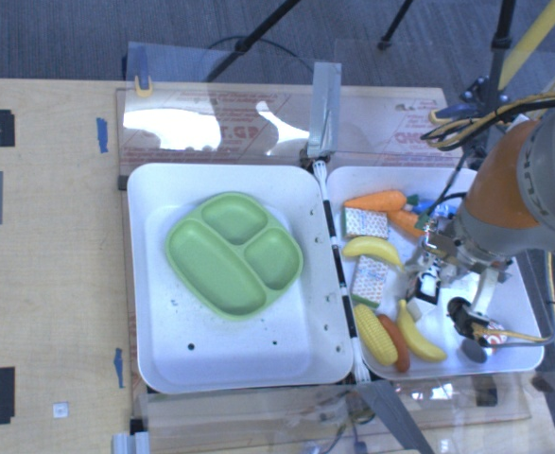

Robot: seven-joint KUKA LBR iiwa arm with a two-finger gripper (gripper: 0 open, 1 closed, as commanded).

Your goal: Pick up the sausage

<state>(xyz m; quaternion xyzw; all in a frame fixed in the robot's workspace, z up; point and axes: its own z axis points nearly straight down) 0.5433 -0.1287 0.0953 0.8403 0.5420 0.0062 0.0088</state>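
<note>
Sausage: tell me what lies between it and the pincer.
Nothing lies directly between. The sausage is wedged between the corn and a banana, which crowd both its sides. The pincer hovers above and to its right.

The arm reaches in from the right, wrist angled down, with the gripper low at its tip.

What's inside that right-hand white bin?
The right bin holds toy food: a carrot, two bananas, corn, a sausage and wrapped squares. The arm covers the rest.
</note>
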